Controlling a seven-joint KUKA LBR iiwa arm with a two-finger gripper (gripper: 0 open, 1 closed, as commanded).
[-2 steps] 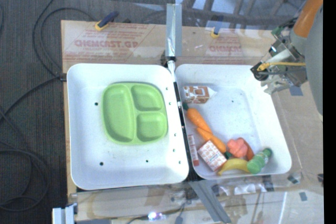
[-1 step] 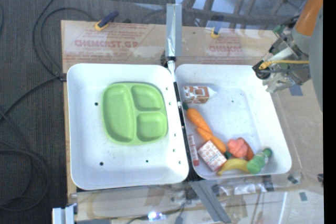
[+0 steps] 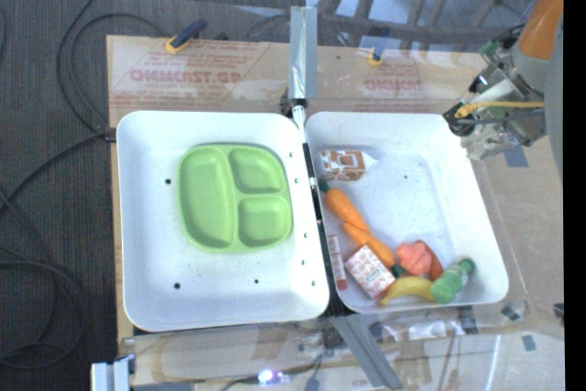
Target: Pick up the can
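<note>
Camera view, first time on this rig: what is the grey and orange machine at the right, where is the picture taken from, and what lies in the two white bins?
That is a robot arm reaching in from the right; its gripper hangs over the far right corner of the right bin, and I see nothing held. The one camera sits above the bench, looking down at a slant. The left bin holds a green divided plate. The right bin holds a small brown carton, a carrot, a red and white box, a banana, a red-orange piece and a green bottle-like toy. I cannot pick out a can for certain.
</note>
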